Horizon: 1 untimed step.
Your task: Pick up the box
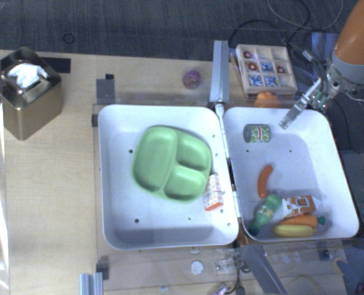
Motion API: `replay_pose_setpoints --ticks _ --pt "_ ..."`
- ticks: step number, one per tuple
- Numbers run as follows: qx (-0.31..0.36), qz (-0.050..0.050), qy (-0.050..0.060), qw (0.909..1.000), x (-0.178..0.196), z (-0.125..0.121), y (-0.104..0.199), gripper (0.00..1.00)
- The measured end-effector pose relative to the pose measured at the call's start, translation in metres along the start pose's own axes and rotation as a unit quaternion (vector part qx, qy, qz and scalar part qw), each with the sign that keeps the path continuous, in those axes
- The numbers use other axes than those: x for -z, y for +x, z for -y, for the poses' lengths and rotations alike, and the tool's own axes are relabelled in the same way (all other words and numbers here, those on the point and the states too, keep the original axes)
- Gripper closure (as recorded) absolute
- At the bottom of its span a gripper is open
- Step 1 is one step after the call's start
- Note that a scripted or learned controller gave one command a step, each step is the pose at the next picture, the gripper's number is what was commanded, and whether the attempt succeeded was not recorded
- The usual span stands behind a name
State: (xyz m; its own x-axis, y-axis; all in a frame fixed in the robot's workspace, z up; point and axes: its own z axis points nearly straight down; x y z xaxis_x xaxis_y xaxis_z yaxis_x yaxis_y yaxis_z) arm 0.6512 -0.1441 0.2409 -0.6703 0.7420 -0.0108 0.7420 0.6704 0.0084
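Observation:
A small white and red box [213, 193] lies in the left bin [117, 226], against the right-hand edge of a green divided plate [172, 162] and close to the wall between the bins. A second white and orange carton [299, 204] lies in the right bin [339, 183] near its front. My gripper [291, 117] hangs over the back edge of the right bin, just right of a small green can [257, 133]. It is far from both boxes and holds nothing that I can see.
The right bin also holds a red sausage [264, 180], a green bottle [265, 212], a carrot and a banana [294, 230]. Behind the bins lie a tic-tac-toe board [265, 68], an orange object [268, 99] and a purple ball [192, 78]. A brown container [25, 97] stands far left.

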Motion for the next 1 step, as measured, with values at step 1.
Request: replay_pose_setpoints --ticks 1 --pt "0.020 -0.003 0.002 0.9998 -0.1098 0.0150 0.0399 0.00"
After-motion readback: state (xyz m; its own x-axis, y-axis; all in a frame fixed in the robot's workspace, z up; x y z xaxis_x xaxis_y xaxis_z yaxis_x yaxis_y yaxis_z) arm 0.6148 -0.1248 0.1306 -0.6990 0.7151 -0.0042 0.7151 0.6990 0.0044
